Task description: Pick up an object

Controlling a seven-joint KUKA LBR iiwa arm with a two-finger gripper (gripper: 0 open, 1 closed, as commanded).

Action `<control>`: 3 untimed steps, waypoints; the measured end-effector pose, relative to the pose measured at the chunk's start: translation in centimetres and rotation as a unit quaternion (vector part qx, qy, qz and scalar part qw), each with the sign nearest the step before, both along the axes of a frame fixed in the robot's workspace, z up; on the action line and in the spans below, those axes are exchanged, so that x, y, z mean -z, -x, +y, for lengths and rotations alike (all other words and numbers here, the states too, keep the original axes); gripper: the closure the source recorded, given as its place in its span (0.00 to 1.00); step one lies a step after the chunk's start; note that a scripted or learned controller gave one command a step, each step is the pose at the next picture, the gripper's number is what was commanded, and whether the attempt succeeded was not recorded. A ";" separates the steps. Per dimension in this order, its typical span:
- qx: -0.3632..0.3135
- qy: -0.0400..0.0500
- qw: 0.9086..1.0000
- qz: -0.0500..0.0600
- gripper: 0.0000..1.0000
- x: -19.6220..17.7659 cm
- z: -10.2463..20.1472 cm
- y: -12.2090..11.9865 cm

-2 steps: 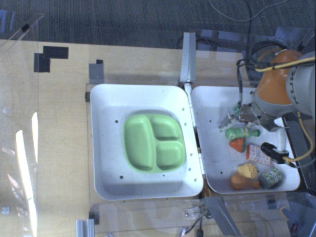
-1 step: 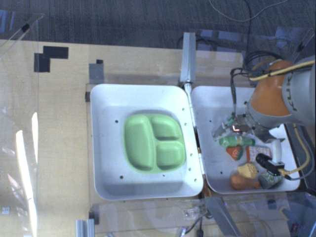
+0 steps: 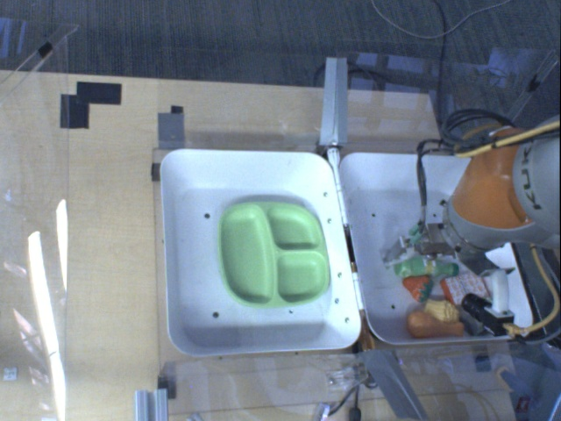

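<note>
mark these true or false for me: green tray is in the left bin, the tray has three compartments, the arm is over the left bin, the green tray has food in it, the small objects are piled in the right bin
1. The green tray sits in the left bin. True.
2. The tray has three compartments. True: one long one on its left side and two smaller ones on its right.
3. The arm is over the left bin. False: the arm is over the right bin.
4. The green tray has food in it. False: its compartments hold nothing.
5. The small objects are piled in the right bin. True, near its lower right part, below the arm.
</note>
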State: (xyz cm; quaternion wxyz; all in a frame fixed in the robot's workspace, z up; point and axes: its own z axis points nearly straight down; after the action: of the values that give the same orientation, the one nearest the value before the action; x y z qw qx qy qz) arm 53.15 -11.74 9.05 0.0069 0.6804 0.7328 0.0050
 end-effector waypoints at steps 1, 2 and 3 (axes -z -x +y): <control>-0.002 -0.001 1.000 -0.003 1.00 -1.2 0.2 -0.3; -0.002 -0.001 1.000 -0.003 0.00 -1.2 0.2 -0.3; -0.037 0.001 0.999 0.001 0.00 0.1 -3.0 4.0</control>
State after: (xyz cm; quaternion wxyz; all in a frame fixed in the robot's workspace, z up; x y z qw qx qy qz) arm 49.20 -14.75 8.98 0.0068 0.6525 0.7577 0.0042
